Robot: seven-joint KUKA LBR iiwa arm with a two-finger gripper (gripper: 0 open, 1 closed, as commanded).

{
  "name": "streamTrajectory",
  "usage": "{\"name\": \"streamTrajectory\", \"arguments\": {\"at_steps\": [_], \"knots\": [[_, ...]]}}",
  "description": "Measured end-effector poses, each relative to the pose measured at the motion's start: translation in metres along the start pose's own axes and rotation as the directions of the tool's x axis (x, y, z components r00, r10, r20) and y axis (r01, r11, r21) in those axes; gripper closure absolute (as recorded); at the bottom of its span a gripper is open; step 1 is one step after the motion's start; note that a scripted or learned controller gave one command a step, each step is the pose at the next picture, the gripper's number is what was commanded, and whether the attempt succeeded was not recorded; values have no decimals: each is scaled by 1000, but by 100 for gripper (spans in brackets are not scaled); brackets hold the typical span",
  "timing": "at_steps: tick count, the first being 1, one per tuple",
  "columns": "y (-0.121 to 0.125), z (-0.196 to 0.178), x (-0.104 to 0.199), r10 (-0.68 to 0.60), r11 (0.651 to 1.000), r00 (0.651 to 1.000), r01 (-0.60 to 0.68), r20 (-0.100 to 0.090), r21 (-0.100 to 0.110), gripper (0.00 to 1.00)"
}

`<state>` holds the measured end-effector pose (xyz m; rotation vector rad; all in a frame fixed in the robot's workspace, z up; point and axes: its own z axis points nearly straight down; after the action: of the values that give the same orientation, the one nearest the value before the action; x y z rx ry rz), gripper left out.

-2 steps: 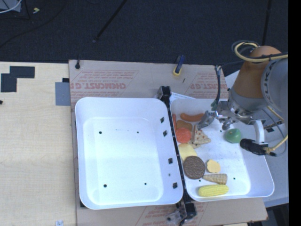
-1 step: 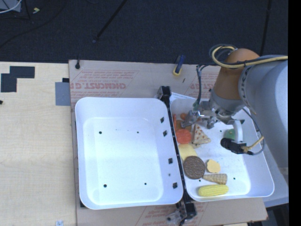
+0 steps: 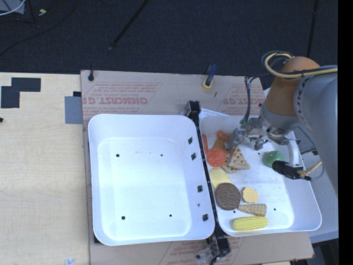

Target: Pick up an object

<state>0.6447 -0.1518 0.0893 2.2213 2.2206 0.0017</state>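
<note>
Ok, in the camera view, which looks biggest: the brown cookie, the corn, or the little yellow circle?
1. Brown cookie, the widest round shape.
2. Corn, long but thin, so it covers a bit less.
3. Little yellow circle, clearly the smallest.
All three lie close together in the right bin.

— What sort of place is this?

— A robotics lab, by the look of it. A grey arm (image 3: 309, 101) with an orange band reaches over a desk (image 3: 38, 164) of pale wood with two white bins (image 3: 143, 178) side by side on printed cardboard (image 3: 132, 95).

— Anything else that says lab?

— Loose cables (image 3: 16, 4) lie on dark carpet (image 3: 165, 29) behind the desk, black and grey tape patches (image 3: 22, 90) mark the wood, and the right bin (image 3: 300, 217) holds toy food, such as a plastic corn cob (image 3: 250, 223) and a cookie (image 3: 227, 196).
</note>
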Motion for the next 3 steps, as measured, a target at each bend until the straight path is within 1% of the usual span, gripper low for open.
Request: {"name": "streamTrajectory", "arguments": {"at_steps": [1, 2, 3], "knots": [[0, 0, -40, 0, 1000, 1000, 0, 0, 0, 0], [0, 0, 8, -3, 1000, 1000, 3, 0, 1, 0], [0, -1, 68, -3, 1000, 1000, 3, 3, -1, 0]]}}
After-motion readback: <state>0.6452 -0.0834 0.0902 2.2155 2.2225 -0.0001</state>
